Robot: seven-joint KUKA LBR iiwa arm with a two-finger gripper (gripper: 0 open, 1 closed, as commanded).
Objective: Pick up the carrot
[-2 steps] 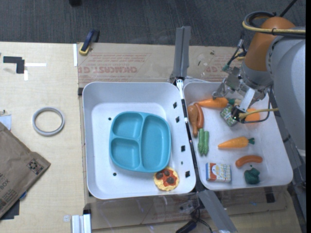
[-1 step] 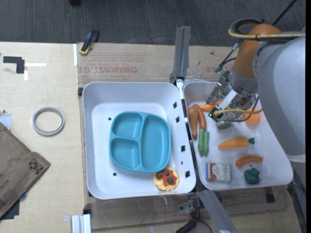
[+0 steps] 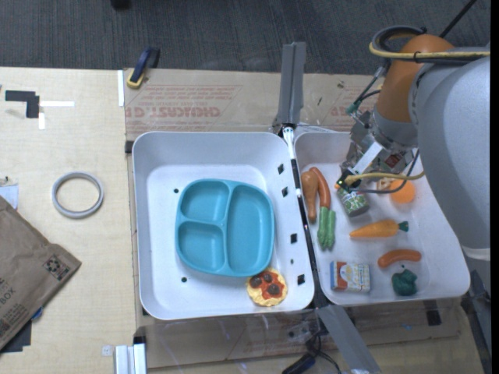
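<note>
A robotics lab: taped bench (image 3: 62, 131), two white bins (image 3: 144, 232), grey carpet (image 3: 234, 14).

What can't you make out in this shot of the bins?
- Gripper: the wrist above it and shadow hide its fingers, camera view.
- Small can: its label is too small to read.
- Orange ball: partly behind the arm's cables.
- Carrot: fully visible, lying apart from the gripper.

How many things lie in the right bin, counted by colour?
Orange: 2, carrot and orange ball
Red-brown: 2, sausages
Green: 3, pickle, can, dark green lump
White: 1, carton
Total: 8
</note>
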